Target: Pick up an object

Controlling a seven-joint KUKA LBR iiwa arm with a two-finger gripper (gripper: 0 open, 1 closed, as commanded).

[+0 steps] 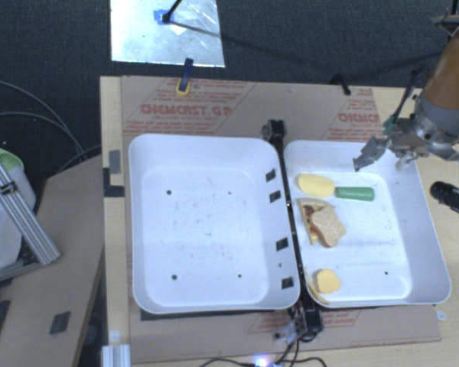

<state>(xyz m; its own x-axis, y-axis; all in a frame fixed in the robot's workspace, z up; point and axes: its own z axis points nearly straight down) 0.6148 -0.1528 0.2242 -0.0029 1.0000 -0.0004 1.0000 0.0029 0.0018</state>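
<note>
The right shallow white plastic bin [421, 228] held four things: a smooth pale yellow oval piece [315, 184] at its 10 o'clock, a green cylindrical stick [355, 194] touching the oval's right end, a tan sandwich-shaped toy [323, 222] just below, and a small yellow-orange rounded piece [327, 281] at 7 o'clock. The left white bin [206, 220] showed only dark specks. The tool [382, 153] hovered above the right bin's 12 o'clock rim, grasping nothing, fingers apart.

Glossy white plastic bins [206, 147], matt cardboard sheet [237, 105]
</note>
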